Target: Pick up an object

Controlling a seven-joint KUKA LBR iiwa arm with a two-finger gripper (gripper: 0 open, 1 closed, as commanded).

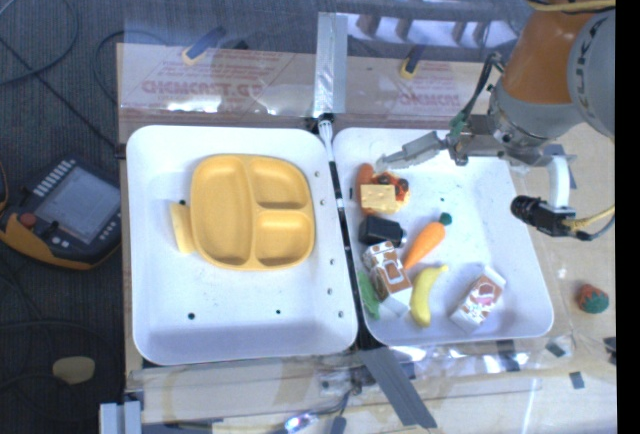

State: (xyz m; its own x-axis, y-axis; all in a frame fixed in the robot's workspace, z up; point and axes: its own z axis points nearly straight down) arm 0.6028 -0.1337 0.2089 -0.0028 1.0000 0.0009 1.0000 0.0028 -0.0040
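Sitting in left bin: yellow tray
Right bin: carrot, banana, small boxes
Gripper: can't tell its state

Two white bins sit side by side: the left bin and the right bin. The left one holds one yellow divided tray. The right one holds one carrot, one banana, one small carton, one black block and a few other small items, too tightly clustered to count.
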